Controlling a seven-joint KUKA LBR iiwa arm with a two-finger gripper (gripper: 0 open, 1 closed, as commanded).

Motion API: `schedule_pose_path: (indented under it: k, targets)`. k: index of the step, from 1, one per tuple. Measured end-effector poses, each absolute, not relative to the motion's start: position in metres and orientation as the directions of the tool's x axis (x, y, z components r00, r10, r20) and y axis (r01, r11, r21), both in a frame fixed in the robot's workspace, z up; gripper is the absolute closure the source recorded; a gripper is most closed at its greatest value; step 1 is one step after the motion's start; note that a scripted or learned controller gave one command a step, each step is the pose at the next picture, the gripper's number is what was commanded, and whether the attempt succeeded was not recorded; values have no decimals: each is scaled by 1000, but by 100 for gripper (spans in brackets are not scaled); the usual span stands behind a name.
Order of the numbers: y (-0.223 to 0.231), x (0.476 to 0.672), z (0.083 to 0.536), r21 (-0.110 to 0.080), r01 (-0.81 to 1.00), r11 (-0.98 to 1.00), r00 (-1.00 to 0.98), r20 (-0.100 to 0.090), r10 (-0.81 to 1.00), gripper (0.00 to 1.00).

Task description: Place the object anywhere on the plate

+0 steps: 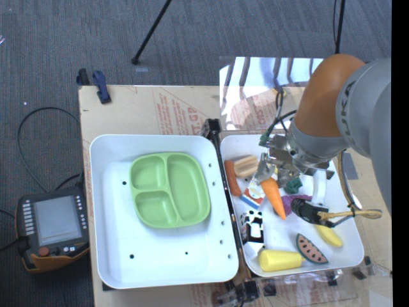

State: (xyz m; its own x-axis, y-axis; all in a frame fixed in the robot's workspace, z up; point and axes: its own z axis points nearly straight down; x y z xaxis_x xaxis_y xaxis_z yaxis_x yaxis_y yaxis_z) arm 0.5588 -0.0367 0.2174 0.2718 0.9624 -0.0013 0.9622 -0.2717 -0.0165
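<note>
- The grey arm (358,107) runs off the right edge of the camera view, its base unseen.
- The arm's wrist covers the back of the right bin (354,235), hiding whatever lies beneath.
- The jaws (265,168) sit in clutter; their spread cannot be made out.
- A small teal item (293,185) is half hidden, shape unclear.

Single fixed camera above bench (160,104), slanted downward, mid-distance, both bins (108,235) framed.

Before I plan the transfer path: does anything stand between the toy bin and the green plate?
Only the two bins' adjoining rims. The green plate lies in the left bin, its compartments bare. The pincer hangs over the toys by the carrot.
</note>
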Motion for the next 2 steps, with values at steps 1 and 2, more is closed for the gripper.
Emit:
schedule_pose_path:
  k: [1,2]
  targets:
    - [-37,559,217,-17,963,-271,271,-1,963,0]
    - [88,550,185,-15,936,-351,351,-2,936,0]
